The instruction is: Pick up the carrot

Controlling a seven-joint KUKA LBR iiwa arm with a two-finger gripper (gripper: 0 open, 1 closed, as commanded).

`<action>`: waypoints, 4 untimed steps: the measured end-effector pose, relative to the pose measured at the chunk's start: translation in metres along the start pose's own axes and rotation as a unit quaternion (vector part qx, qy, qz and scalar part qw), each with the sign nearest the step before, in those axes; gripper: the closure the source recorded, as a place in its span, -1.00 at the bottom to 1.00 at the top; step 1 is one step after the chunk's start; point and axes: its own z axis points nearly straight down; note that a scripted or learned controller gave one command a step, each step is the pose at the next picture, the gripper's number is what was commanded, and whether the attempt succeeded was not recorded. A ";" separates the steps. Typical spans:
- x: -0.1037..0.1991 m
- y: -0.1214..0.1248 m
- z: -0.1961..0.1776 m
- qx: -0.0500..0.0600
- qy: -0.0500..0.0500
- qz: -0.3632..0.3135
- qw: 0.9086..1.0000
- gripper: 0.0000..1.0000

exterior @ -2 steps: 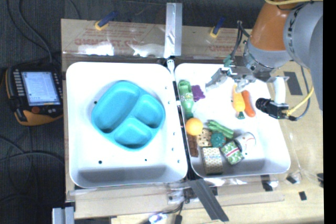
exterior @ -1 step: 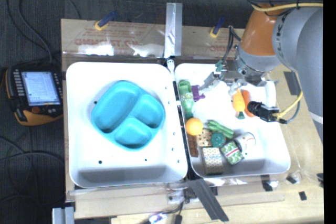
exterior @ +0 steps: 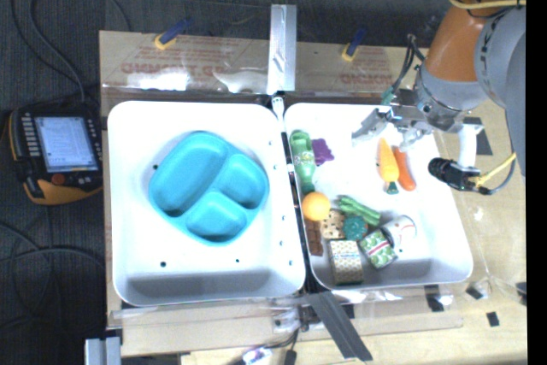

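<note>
The carrot (exterior: 388,161), orange with a dark green stub at its near end, lies in the right bin (exterior: 444,222) near the far right. A redder orange piece (exterior: 406,173) lies alongside it, touching. My gripper (exterior: 385,130) hangs just beyond the carrot's far end, at the bin's back right. Its fingers are spread open, one finger (exterior: 368,126) pointing left, and nothing sits between them.
Also in the right bin are a green vegetable (exterior: 300,158), a purple piece (exterior: 322,151), an orange fruit (exterior: 314,205), a green pod (exterior: 357,209), small boxes (exterior: 345,257) and a can (exterior: 376,248). The left bin (exterior: 128,261) holds a blue divided plate (exterior: 210,184).
</note>
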 end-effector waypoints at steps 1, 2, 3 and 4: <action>-0.048 -0.003 0.087 0.000 0.000 0.020 1.000 -1.00; -0.048 -0.001 0.074 -0.003 -0.001 0.019 1.000 1.00; -0.041 0.030 -0.042 0.000 -0.001 0.090 0.996 1.00; -0.012 0.022 -0.050 0.002 0.000 0.187 0.982 1.00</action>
